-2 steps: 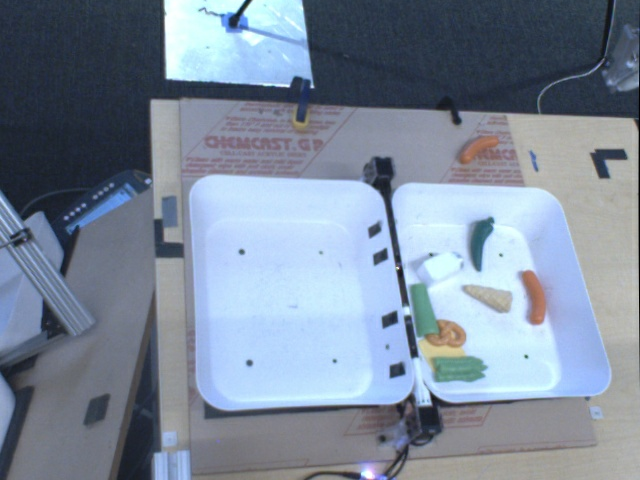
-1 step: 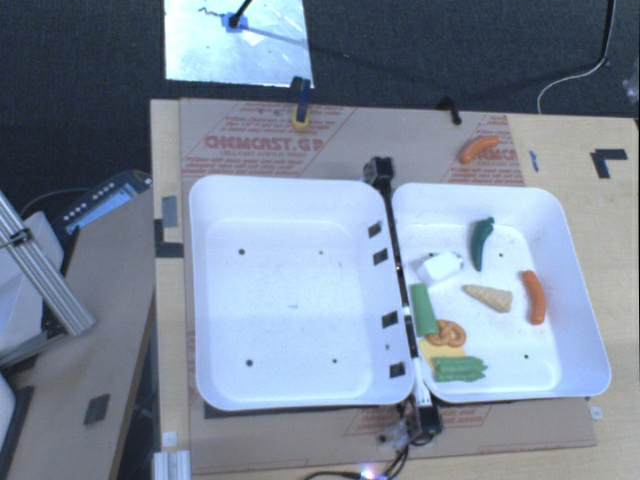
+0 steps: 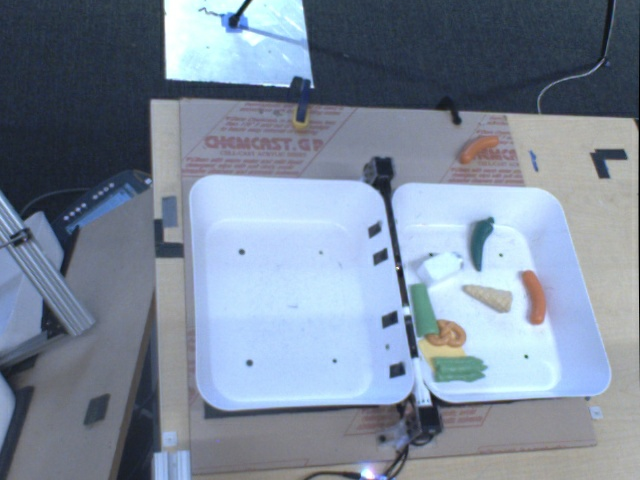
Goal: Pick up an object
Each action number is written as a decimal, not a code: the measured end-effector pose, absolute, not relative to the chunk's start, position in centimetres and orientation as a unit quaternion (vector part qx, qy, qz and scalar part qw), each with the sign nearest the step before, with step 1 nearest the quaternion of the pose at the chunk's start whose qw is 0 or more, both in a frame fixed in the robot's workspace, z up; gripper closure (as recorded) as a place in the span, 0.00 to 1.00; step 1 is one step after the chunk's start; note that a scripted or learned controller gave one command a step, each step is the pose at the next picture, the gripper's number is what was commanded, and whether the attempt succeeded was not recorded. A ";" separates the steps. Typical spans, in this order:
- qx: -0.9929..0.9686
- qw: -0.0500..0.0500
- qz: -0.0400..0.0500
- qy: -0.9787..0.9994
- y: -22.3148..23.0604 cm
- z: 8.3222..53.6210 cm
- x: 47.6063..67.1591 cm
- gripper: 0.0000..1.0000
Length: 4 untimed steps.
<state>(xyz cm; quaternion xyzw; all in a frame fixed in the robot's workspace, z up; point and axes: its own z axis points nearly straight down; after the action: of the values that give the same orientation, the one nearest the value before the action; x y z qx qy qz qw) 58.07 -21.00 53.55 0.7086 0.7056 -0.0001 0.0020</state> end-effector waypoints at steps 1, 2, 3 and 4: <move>0.705 0.003 0.001 0.709 -20.5 53.5 64.0 1.00; 0.705 0.002 0.001 0.709 -20.3 53.5 67.0 1.00; 0.706 0.001 0.001 0.708 -20.6 53.6 64.9 1.00; 0.705 0.003 0.001 0.709 -20.5 53.6 66.9 1.00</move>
<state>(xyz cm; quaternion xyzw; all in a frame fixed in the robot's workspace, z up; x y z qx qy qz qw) 66.93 -20.55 53.55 0.7052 0.7090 0.0007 0.0026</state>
